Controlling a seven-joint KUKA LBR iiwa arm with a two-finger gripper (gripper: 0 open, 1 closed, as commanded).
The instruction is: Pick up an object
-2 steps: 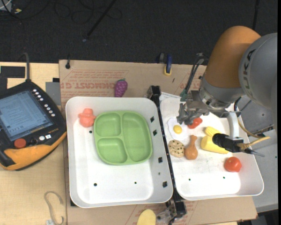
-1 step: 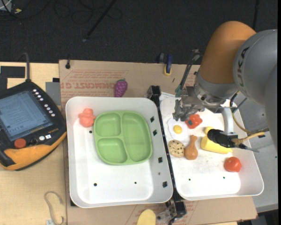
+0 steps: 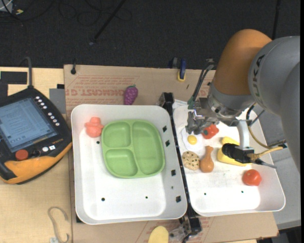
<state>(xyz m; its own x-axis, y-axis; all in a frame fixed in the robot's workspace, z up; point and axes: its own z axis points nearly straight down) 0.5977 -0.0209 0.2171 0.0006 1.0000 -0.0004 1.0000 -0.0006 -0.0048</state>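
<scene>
My gripper (image 3: 195, 127) hangs over the back left part of the right bin (image 3: 233, 204). Just below it lies a fried egg toy (image 3: 192, 140), and a small red piece (image 3: 211, 132) sits right beside it. Nearer the front are a cookie (image 3: 190, 160) and a brown drumstick (image 3: 207, 160). A yellow piece (image 3: 231, 159) lies to the right of the drumstick, partly covered by the robot's wrist parts. A red tomato (image 3: 251, 177) rests towards the bin's right side.
The left bin (image 3: 121, 206) holds a green divided plate (image 3: 133, 149) and a pink figure (image 3: 93, 127). Purple grapes (image 3: 130, 94) lie on the cardboard behind the bins. A teach pendant (image 3: 25, 130) sits at far left, and a yellow object (image 3: 158, 234) in front of the bins.
</scene>
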